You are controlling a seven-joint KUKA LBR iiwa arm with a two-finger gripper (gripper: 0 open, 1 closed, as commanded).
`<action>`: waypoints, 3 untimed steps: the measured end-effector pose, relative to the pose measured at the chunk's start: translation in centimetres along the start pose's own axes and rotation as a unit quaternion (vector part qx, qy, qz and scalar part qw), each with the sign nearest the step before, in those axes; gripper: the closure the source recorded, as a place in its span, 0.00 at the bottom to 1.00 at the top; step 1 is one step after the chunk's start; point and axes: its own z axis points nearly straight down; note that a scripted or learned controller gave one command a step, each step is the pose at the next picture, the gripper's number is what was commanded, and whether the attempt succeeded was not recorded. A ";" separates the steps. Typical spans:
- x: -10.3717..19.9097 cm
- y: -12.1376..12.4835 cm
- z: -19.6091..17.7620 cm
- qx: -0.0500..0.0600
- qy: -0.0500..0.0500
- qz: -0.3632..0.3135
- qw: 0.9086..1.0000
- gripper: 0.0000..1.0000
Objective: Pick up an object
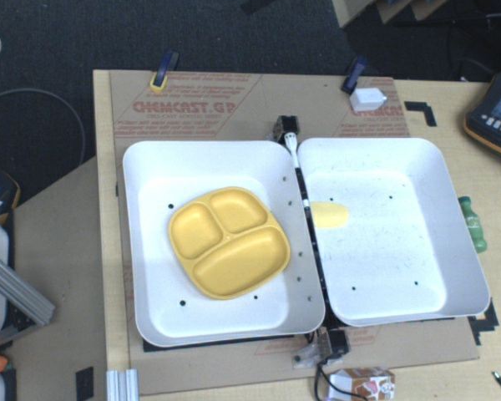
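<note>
Camera view, left to right: left bin (150,182) holds a yellow divided plate (228,242), three compartments, lying flat, roughly mid-bin, slightly rotated, apart from all walls. Right bin (401,266) sits just beside it, rims touching along the center seam. In the right bin, a small pale-yellow piece (329,215) lies on the floor just beside the left wall; too blurred to name. A green item (473,224) sits at that bin's outer right rim. Both bins rest on a tan board (234,107) w/ red lettering; clamps at the far edge, left clamp (161,72) & right clamp (353,73). Claw state: can't tell.
</note>
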 end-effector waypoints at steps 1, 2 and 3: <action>0.2 -3.0 11.5 0.010 0.004 0.002 1.000 1.00; -2.2 3.7 19.6 0.006 0.002 0.001 1.000 1.00; 13.1 7.2 26.9 0.008 0.005 -0.007 1.000 1.00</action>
